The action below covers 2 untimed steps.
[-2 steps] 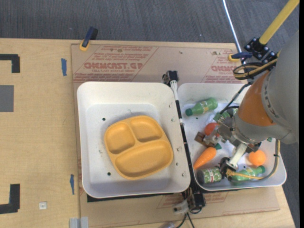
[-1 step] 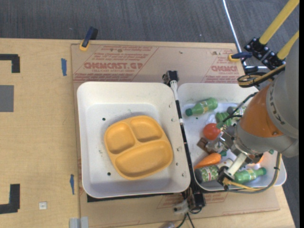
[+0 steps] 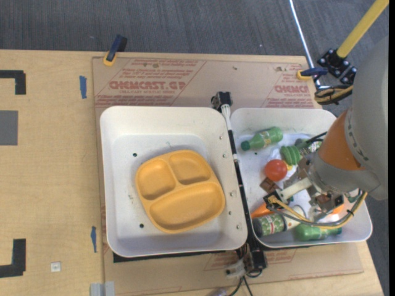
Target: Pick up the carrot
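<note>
- Nearest the camera, at the bottom of the frame, the tan surface (image 3: pixel 49 184) runs under both bins, with a cable clump at the lower middle edge.
- The right bin (image 3: pixel 364 230) sits at lower right. Along its near wall lie a green can (image 3: pixel 270 225) and, right of it, a green bottle (image 3: pixel 315 231).
- The carrot (image 3: pixel 261 211) shows as a small orange tip just above the can, at the bin's left side, close to the divider between the bins (most of it is hidden by clutter and cables).
- The hand (image 3: pixel 321 202) hangs low in the right bin, right of the carrot and above the green bottle. Wires and the wrist cover its fingers, so I cannot tell whether it is released or clenched, and nothing is seen between the fingers.
- A red tomato (image 3: pixel 276 169) lies above the carrot, mid-bin, with a brown block (image 3: pixel 269 184) just below it.
- Farther back in that bin are a green ridged piece (image 3: pixel 291 153) and another green bottle (image 3: pixel 261 139), lying on its side near the far wall.
- The arm (image 3: pixel 352 147), grey with an orange band, comes in from the right edge.
- The left bin (image 3: pixel 117 165) holds a yellow tray (image 3: pixel 179 190) with three compartments, slightly tilted in the frame.
- Beyond the bins lies printed cardboard (image 3: pixel 148 79), with a clamp (image 3: pixel 115 48) at its upper-left corner.
</note>
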Motion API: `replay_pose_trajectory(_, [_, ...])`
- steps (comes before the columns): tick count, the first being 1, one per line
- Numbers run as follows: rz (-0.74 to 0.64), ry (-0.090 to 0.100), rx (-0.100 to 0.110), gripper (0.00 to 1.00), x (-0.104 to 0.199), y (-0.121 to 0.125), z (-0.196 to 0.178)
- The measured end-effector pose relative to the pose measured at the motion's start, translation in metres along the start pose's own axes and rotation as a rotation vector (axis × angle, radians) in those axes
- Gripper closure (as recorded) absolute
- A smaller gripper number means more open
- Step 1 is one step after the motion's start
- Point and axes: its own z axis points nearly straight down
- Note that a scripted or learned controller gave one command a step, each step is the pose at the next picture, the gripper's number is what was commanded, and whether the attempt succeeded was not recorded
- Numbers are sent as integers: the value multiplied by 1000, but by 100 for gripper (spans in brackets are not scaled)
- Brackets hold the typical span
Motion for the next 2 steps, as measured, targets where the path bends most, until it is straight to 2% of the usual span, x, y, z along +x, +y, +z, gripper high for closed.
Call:
replay_pose_trajectory(1, [2,-7,9,0,-2,-2,2])
replay_pose_trajectory(2, [-109,-16,19,0,97,55,-49])
